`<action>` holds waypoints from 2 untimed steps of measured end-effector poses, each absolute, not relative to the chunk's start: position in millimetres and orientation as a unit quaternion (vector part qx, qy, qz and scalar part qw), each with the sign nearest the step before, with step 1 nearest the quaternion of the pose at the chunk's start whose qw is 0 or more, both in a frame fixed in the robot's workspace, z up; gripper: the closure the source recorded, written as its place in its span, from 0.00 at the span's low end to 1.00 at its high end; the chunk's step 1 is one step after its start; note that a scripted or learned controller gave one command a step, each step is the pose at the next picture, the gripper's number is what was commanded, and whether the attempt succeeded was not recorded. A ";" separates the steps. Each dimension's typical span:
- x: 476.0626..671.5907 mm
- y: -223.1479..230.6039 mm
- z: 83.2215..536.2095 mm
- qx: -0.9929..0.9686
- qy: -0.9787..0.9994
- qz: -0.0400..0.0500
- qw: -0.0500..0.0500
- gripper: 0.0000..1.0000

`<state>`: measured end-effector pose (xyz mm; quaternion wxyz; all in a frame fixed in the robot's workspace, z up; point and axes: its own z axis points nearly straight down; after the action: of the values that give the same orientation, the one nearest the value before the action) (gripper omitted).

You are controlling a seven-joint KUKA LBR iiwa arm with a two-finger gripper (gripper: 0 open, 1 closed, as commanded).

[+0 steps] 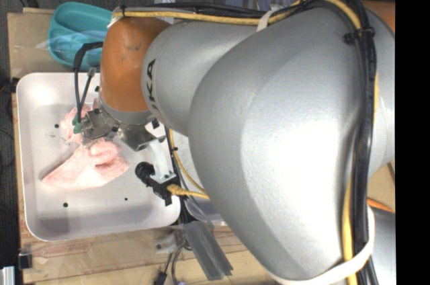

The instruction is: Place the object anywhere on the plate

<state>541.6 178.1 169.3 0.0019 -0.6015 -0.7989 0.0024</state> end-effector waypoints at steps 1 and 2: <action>521.3 133.2 201.1 -0.591 -0.807 0.002 0.002 1.00; 559.1 112.2 154.7 -0.605 -0.796 0.002 0.001 1.00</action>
<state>559.1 112.2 154.7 0.0014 -0.6050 -0.7962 0.0025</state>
